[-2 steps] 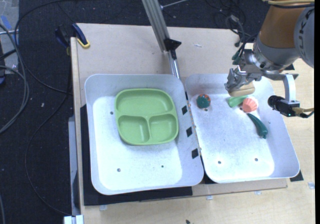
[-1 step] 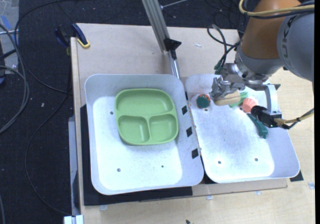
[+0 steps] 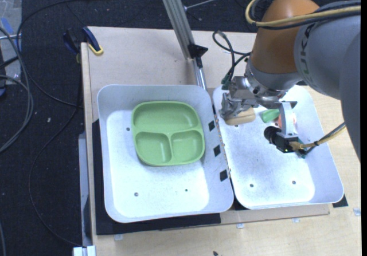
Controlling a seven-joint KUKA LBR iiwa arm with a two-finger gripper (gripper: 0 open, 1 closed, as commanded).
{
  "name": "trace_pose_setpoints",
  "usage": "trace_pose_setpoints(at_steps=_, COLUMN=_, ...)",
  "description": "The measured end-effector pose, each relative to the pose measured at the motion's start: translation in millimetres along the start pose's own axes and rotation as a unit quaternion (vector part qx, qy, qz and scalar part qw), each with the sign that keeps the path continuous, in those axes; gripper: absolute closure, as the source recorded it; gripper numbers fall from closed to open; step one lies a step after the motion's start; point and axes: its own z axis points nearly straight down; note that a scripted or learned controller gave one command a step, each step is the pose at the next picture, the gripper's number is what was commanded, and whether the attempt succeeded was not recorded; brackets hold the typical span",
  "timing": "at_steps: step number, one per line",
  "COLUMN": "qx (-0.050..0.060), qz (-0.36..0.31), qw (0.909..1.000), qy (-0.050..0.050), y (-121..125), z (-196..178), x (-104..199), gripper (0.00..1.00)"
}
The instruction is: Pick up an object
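Over the right bin's upper left corner, the end effector [image 3: 238,113] hovers, finger state unclear, above a small tan block [image 3: 243,117], seemingly light, rigid, best pinched across its short sides.

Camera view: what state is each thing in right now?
Green divided plate: upright, flat in the left bin.
Gripper: low over the right bin, at its far left corner.
Tan block: under the gripper; hold unclear.
Green piece: lying beside the gripper.
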Motion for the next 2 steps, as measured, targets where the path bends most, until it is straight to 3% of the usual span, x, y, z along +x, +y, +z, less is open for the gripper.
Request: trace_pose_setpoints(at_steps=2, qx=0.000, qz=0.000, qw=1.0000, qy=-0.001, y=-31, z=4, x=96, gripper=1.00)
